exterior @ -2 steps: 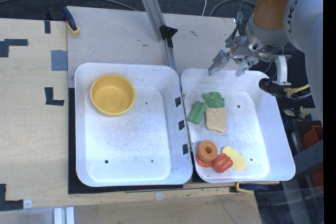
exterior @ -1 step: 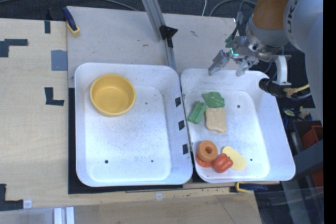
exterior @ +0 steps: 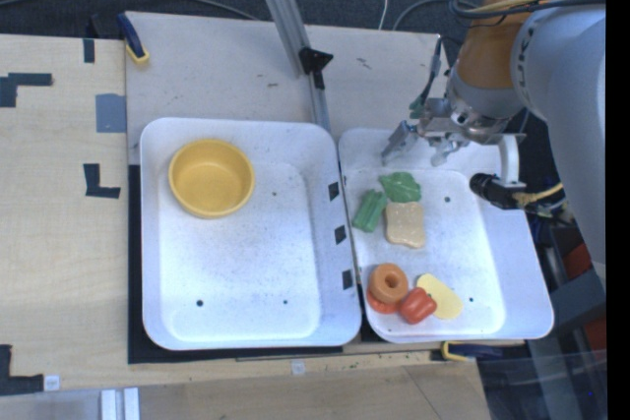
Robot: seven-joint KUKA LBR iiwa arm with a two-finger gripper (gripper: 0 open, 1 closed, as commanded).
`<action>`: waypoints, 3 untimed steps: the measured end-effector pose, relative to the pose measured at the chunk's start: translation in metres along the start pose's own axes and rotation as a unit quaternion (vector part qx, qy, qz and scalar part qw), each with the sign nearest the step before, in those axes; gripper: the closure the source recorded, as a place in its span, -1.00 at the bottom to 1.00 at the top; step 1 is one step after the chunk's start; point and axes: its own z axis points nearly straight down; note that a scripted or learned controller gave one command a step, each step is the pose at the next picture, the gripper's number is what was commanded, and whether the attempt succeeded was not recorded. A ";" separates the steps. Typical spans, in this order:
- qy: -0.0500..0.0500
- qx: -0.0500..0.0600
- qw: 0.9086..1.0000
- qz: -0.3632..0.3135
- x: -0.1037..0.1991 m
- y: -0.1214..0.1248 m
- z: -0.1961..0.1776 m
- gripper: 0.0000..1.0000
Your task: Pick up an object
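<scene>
Claw hangs over the right bin's far rim, fingers spread, nothing between them. Nearest for me — the green leaf, just toward the camera.

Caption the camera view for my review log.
Gripper hovers over right bin's far edge; yellow bowl sits in left bin.

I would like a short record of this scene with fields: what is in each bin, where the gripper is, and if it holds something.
left bin: one yellow bowl, upright
right bin: green leaf-shaped piece, green stick, beige slice, orange ring, red piece, yellow piece
gripper: over the right bin's far edge
held object: none visible between the fingers
</scene>
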 end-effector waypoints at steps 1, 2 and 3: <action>0.000 0.000 1.000 0.000 -0.007 -0.008 0.058 -1.00; -0.001 -0.006 1.000 -0.001 -0.006 -0.006 0.070 -1.00; -0.001 -0.007 1.000 -0.002 -0.005 -0.006 0.059 1.00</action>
